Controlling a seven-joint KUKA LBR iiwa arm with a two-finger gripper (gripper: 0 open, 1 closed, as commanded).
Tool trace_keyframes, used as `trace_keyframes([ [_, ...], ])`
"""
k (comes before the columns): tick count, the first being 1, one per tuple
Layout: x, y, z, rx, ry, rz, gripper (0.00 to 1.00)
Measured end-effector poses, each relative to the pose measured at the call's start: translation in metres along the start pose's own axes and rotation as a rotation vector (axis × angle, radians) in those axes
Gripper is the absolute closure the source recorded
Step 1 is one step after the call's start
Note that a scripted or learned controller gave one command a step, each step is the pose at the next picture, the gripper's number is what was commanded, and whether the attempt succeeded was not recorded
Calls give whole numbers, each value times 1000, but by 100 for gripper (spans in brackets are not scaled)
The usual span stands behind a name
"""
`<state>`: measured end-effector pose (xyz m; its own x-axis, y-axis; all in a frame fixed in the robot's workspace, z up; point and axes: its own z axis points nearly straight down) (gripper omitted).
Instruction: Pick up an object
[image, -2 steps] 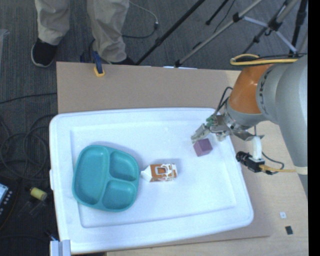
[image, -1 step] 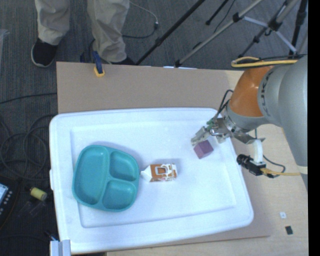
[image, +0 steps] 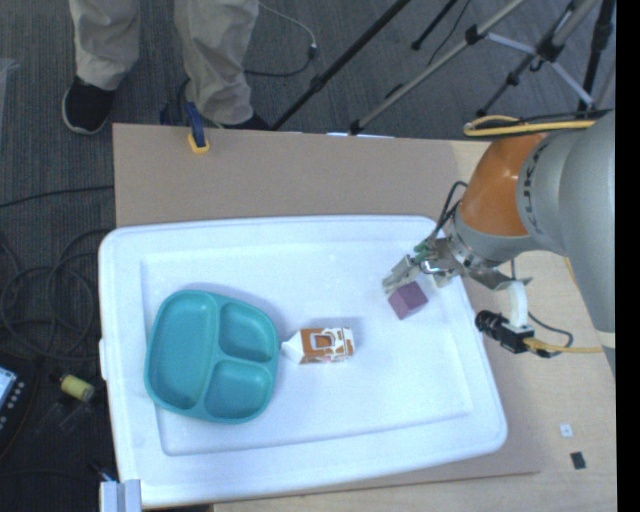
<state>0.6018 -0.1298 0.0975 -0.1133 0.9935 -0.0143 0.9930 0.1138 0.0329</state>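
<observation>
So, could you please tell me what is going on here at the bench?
The arm reaches in from the right, its gripper low over the white bin, right at a small purple block. Whether it grips the block is unclear. A teal divided plate and a small orange-and-white carton lie untouched to the block's left.

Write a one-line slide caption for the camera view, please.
Claw over a purple block in a white bin, with a teal tray and small carton.
</observation>
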Motion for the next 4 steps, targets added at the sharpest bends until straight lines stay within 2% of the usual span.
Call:
trace_keyframes([
  [1, 1, -2, -6, 9, 6, 2, 100],
  [2, 1, -2, -6, 9, 6, 2, 0],
  [3, -2, -3, 3, 14, 15, -18, 0],
  [4, 18, -80, -26, 33, 20, -243, 0],
])
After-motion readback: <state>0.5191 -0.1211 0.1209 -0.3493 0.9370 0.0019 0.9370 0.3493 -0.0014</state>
